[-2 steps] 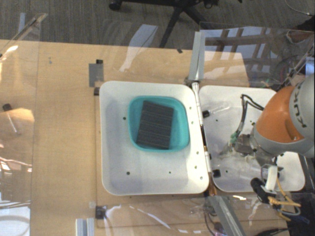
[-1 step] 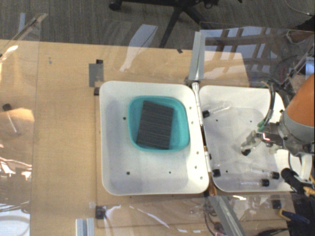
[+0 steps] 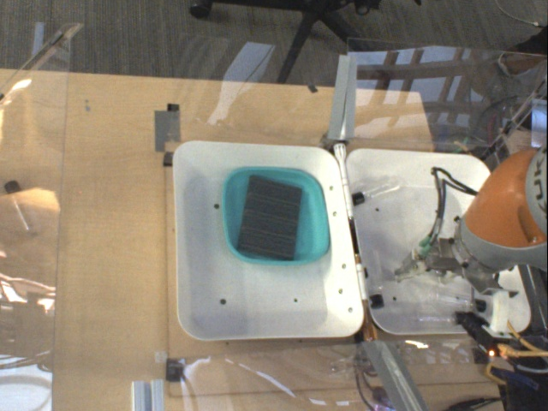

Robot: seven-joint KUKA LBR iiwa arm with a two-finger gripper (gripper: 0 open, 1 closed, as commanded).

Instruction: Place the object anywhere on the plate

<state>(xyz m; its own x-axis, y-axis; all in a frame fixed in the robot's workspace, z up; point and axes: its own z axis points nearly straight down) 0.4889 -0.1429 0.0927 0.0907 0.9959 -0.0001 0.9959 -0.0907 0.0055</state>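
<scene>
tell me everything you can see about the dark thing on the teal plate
The dark block is a flat charcoal rectangle with faint ridges running across it, matte like foam or rubber. It lies flat on the teal plate, its long side running top to bottom and slightly tilted, covering the plate's middle. The plate sits in the left white bin. Nothing but the plate touches the block.

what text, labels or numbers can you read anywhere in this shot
None can be read.
The dark ridged block on the teal plate: ribs, no lettering.
Both white bins: plain.
The arm's orange band: no legible marking.
</scene>
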